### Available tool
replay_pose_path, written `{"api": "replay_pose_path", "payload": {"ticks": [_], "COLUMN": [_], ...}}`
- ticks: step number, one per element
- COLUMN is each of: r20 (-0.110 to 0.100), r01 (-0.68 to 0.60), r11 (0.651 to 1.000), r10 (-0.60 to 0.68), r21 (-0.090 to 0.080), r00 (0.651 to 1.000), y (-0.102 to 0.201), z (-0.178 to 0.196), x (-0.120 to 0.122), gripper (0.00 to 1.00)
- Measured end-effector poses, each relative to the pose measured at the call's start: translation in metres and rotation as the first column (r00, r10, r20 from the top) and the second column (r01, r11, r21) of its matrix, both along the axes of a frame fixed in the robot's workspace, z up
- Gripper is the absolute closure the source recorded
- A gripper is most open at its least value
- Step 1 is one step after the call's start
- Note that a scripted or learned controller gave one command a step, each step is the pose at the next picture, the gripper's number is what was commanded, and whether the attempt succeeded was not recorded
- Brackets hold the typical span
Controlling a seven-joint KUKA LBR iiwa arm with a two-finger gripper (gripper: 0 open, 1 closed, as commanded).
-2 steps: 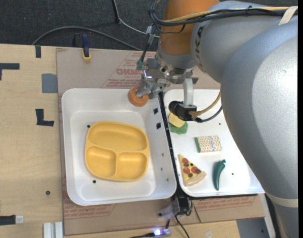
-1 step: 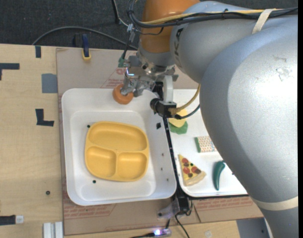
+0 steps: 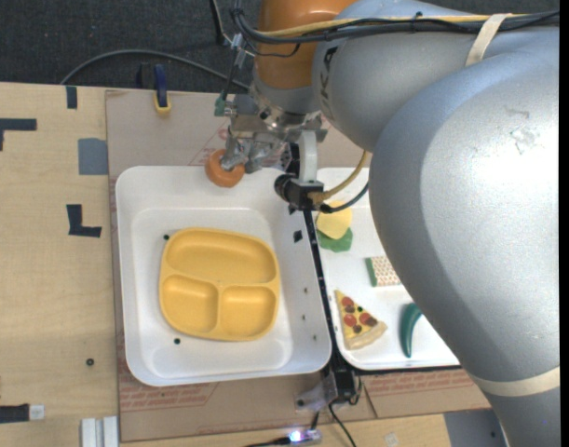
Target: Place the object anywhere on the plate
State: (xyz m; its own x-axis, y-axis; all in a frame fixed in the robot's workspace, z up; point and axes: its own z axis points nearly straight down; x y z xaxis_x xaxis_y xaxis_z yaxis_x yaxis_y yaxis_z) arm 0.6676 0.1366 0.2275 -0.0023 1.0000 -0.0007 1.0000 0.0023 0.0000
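No brand, label or readable writing appears anywhere on the bench, the bins or the arm.

2 shallow white bins sit side by side. The left bin (image 3: 135,277) holds 1 yellow plate (image 3: 219,282) with 3 compartments, 1 long section across the top and 2 smaller ones below, all bare. The right bin (image 3: 359,357) holds 4 loose items: 1 yellow-and-green toy (image 3: 335,229) near its upper left, 1 small dotted card (image 3: 384,270) with a green edge, 1 pizza slice toy (image 3: 358,319) and 1 dark green vegetable toy (image 3: 410,329), partly hidden under the arm.

1 orange round object (image 3: 224,170) sits at the far rim of the left bin, beyond the plate and well apart from it; whether it rests on the rim or hangs just above it cannot be told.

The grey arm (image 3: 452,156) sweeps in from the right and covers much of the right bin, its orange band (image 3: 303,17) at the top of the view. It bends down to the gripper (image 3: 239,156), which sits low over the far edge of the left bin, right against the orange object. The fingers look closed onto the object's upper right side, though the metal parts crowd together and the contact is hard to make out.

On the bench beyond the bins stands 1 blue-and-yellow clamp (image 3: 161,89).
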Motion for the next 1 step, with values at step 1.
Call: {"api": "replay_pose_path", "payload": {"ticks": [1], "r20": [-0.001], "r01": [0.001], "r11": [1.000], "r10": [-0.001], "r21": [-0.001], "r00": [1.000], "y": [-0.0005], "z": [-0.0003], "x": [-0.0004], "gripper": [0.00]}}
